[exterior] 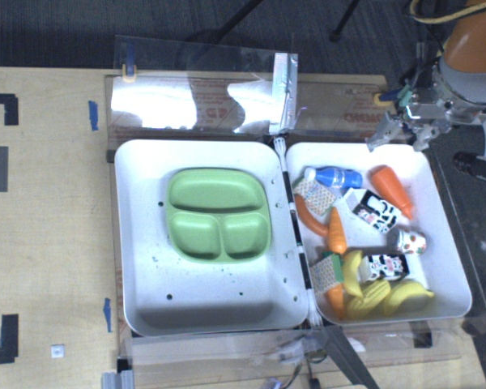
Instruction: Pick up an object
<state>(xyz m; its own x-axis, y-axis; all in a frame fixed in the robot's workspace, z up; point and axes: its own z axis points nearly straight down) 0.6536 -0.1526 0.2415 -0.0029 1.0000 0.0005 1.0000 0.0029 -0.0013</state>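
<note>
1. The gripper (398,134) is seen above the far edge of the right bin (449,241), fingers apart, nothing held.
2. A banana bunch (381,294), carrot (390,189) and blue bottle (334,177) are piled in that bin.
3. A green divided tray (219,213) is set in the left bin (138,241).

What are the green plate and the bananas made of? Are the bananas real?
The green plate looks like smooth matte plastic: one even colour, soft moulded dividers. The bananas are probably plastic toys too: their yellow is very even and a bit shiny, with no brown spots. I can't be sure from this far.
</note>
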